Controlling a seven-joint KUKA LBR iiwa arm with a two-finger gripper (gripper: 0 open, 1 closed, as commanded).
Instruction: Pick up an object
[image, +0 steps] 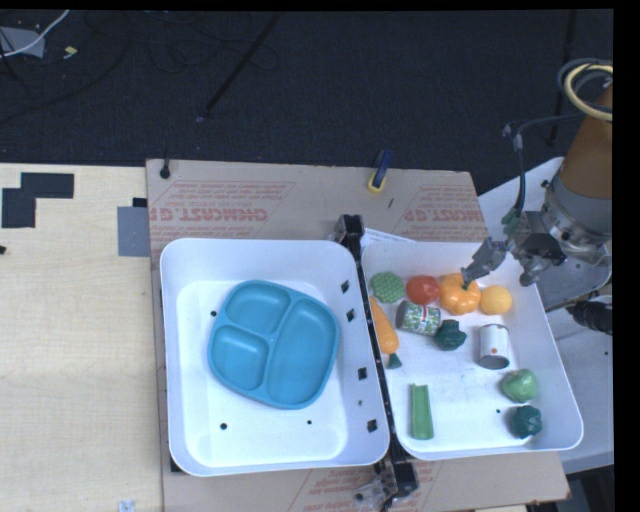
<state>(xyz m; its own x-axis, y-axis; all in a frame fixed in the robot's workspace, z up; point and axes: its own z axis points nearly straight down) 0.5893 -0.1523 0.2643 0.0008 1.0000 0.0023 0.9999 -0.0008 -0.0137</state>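
Note:
The right bin (560, 395) holds several toy foods. In its back row lie a green bumpy piece (387, 287), a red tomato (422, 289), an orange pepper (458, 297) and a yellow-orange ball (496, 299). My gripper (502, 274) hangs at the bin's far right corner, just above and behind the pepper and the ball. Its fingers are spread open, the left fingertip (474, 270) close over the pepper's top. Nothing sits between them.
Also in the right bin: a labelled can (419, 318), a carrot (384, 330), a dark green piece (449, 335), a silver can (492, 345), a green stick (421, 411), a green fruit (519, 384) and broccoli (524, 421). The left bin (185, 420) holds a blue divided plate (273, 342).

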